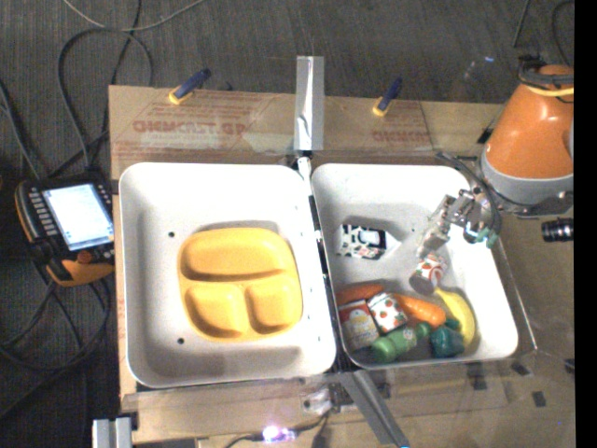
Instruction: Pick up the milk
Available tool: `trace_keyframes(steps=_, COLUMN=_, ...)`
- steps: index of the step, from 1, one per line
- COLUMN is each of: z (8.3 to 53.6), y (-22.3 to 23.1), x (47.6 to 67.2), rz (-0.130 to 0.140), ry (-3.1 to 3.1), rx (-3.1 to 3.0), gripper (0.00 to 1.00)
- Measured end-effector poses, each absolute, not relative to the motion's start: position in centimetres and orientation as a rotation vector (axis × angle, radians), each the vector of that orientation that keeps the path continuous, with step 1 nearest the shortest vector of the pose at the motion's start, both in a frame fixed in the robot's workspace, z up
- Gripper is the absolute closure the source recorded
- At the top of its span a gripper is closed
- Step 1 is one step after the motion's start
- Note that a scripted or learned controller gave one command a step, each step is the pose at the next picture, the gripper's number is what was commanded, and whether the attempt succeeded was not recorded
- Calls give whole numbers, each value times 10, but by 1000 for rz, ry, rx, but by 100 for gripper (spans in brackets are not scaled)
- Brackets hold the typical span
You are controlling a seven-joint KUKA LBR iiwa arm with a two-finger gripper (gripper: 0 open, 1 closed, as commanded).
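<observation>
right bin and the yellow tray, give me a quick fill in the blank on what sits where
The yellow tray lies in the ___ bin.
The black-and-white milk carton lies in the ___ bin.
The banana lies against the orange carrot's ___ end.

Missing words: left; right; right

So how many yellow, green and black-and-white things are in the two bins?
Yellow: 2, the yellow divided plastic tray and the yellow curved banana.
Green: 2, the green toy bottle and the dark green rounded toy.
Black-and-white: 1, the black-and-white milk carton.
Total: 5.
</observation>
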State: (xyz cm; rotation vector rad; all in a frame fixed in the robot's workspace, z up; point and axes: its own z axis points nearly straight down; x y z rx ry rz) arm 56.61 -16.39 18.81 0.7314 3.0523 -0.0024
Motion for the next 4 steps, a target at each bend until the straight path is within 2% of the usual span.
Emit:
trace_keyframes(steps=2, z=213, y=-96, x=484, rz=0, ry=3074, rx=650, gripper=100)
trace_keyframes(steps=3, z=252, y=-38, x=484, rz=1, ry=3096, rx=528, gripper=100)
trace_keyframes(steps=4, z=255, y=-8, x=484, rz=0, ry=3105, rx=464, gripper=100)
